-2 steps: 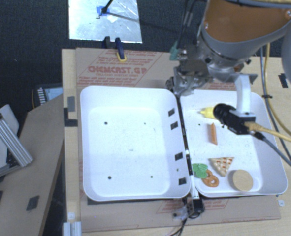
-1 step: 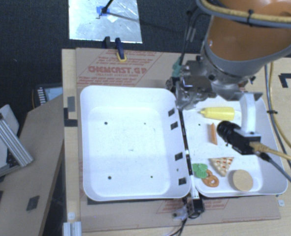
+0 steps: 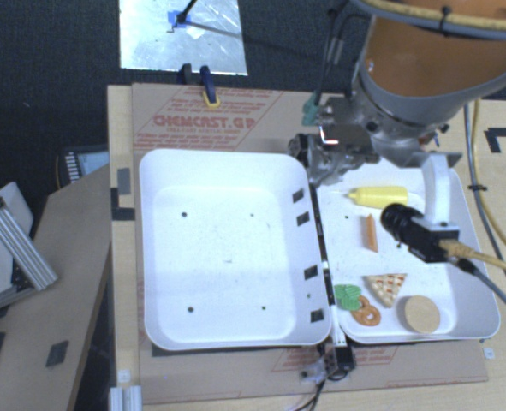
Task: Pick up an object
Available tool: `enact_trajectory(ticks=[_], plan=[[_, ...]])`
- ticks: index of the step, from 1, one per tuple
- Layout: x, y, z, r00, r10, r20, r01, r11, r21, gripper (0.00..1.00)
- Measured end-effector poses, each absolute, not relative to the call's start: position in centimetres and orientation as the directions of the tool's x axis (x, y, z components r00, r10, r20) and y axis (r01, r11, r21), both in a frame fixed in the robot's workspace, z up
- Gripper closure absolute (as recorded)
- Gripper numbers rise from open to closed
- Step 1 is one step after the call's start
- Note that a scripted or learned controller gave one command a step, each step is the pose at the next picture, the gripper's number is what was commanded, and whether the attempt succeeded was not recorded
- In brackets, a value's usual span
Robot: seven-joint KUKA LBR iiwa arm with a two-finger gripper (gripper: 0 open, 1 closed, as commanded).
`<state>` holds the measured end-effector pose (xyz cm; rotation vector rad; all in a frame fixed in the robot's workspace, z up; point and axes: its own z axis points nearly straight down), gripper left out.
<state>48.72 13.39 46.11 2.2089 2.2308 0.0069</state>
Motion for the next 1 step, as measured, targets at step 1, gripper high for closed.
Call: enact_trajectory(ticks=[1], plan=[[48.78,13.41,47.21,-0.015,1.000,0.002,1.000,0.015,0.007,1.00]])
